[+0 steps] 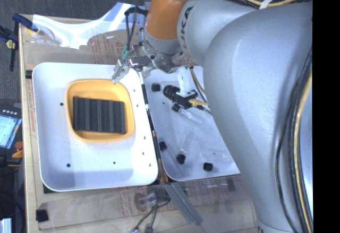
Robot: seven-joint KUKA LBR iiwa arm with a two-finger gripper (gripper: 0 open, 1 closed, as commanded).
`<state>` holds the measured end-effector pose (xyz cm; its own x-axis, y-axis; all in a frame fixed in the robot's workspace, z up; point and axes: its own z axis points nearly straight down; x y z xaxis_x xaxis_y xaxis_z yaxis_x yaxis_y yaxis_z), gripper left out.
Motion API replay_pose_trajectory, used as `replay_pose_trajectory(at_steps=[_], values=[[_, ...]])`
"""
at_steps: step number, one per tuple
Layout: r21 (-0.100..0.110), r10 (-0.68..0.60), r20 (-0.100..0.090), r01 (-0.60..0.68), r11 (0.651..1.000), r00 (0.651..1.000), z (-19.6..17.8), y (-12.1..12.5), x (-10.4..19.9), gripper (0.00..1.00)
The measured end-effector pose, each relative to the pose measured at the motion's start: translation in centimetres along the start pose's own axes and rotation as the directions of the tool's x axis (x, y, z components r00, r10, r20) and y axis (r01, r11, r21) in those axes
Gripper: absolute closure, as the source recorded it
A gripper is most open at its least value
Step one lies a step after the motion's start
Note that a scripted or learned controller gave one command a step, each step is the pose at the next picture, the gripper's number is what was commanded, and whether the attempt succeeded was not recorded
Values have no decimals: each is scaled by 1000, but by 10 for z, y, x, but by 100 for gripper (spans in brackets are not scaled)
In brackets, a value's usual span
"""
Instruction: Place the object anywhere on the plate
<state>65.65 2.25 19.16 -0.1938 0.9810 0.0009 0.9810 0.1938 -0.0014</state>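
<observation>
- Camera view has the dark ridged block (100,115) lying flat in the middle of the yellow plate (95,88), inside its raised rim. Judged from that, the placing looks done.
- That plate sits in the left white bin (79,168), toward its far half, square to the bin's walls.
- Just above the plate's far right corner hangs the gripper (118,74), close to the wall that the two bins share. Nothing shows in its grasp. Whether it is open or closed I cannot tell from this slant.
- In the right white bin (210,139) lie a few small black pieces (180,158), well apart from the plate.
- Risk, as I judge it: the gripper is low and near the rim, so a sideways pull-out could clip the corner and shove or tip the plate, sliding the block off.
- A second risk is the shared bin wall. A catch there could jolt the left bin and shift everything in it.
</observation>
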Motion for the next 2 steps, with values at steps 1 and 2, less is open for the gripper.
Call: replay_pose_trajectory(at_steps=[1, 2], values=[[-1, -5, 0, 5, 1000, 1000, -28, 0, 39, 0], [-1, 43, 1, -43, 999, 999, -65, -22, 96, 0]])
